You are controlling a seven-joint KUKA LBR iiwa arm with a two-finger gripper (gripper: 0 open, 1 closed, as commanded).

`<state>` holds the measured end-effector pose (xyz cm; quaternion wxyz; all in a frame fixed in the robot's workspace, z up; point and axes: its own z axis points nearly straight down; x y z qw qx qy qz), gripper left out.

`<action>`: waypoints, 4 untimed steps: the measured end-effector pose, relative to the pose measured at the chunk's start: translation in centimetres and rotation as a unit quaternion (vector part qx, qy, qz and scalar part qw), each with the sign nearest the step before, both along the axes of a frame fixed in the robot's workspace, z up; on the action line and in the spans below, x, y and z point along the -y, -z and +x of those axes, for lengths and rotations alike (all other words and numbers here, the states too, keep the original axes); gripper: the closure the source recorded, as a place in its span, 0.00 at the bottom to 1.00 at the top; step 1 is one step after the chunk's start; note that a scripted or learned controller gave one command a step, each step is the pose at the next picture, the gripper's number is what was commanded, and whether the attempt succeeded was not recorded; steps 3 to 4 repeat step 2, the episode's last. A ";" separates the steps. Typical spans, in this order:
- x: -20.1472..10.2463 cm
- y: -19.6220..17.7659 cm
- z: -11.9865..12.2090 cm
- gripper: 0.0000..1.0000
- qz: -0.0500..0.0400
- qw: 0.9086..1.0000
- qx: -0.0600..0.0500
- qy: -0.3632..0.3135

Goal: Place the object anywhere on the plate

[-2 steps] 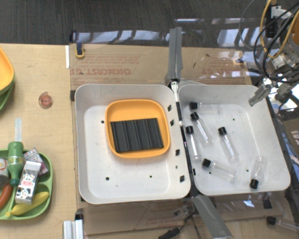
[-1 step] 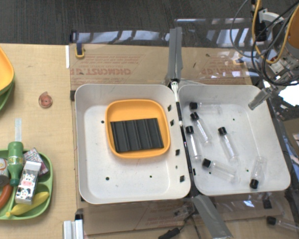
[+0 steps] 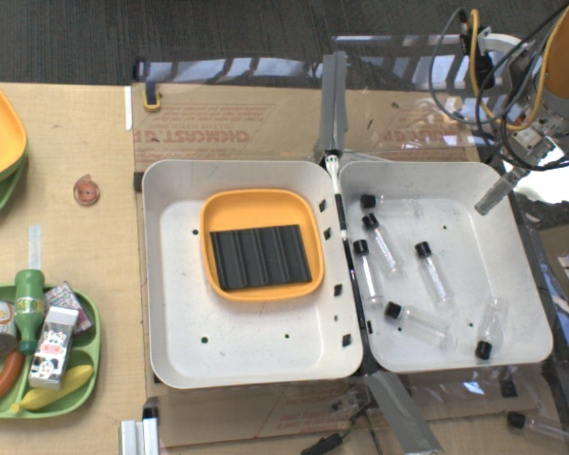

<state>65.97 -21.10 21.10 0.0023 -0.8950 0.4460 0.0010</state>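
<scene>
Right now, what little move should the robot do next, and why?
Probably swing the hand left and down over one of the clear tubes with black caps in the right bin. The hand sits at that bin's upper right edge, apart from every tube. The orange plate in the left bin carries a dark ridged block and no tube.

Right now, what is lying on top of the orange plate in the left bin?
A dark ribbed rectangular block lies flat on the orange plate, covering most of its middle. The plate's surface beneath the block is hidden. The clear vials lie in the right bin.
</scene>
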 end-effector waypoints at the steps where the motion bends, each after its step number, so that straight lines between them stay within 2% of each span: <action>1: -1.6 0.6 0.0 0.00 -0.001 0.985 0.001 -0.175; 2: 0.8 0.4 0.0 0.00 -0.001 0.949 0.002 -0.317; 4: 0.8 0.4 0.0 0.00 -0.001 0.949 0.002 -0.317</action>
